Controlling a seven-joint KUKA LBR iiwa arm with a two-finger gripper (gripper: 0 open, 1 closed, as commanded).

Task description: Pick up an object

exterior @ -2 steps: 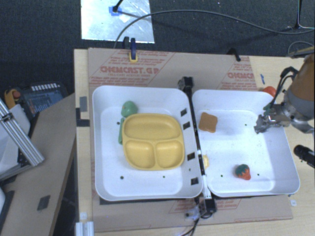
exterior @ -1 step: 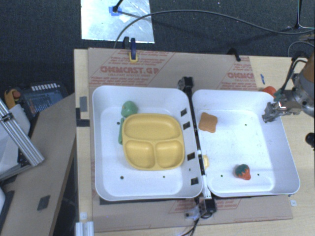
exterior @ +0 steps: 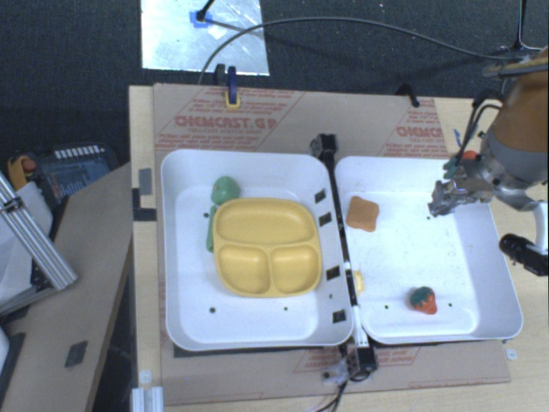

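The right bin (exterior: 480,316) holds an orange bread-like piece (exterior: 363,214) near its upper left and a red strawberry toy with a green top (exterior: 422,299) near its lower right. A small yellow piece (exterior: 357,281) lies at the bin's left wall. My gripper (exterior: 443,200) hangs over the upper right part of this bin, well to the right of the orange piece and above the strawberry. Nothing shows between its fingers. The grey arm with its orange band (exterior: 523,118) comes in from the right.
The left bin (exterior: 184,256) holds a yellow divided tray (exterior: 264,245) and a green toy (exterior: 225,190) partly tucked under the tray's upper left edge. A black divider (exterior: 334,230) runs between the bins. Cardboard lies under both bins.
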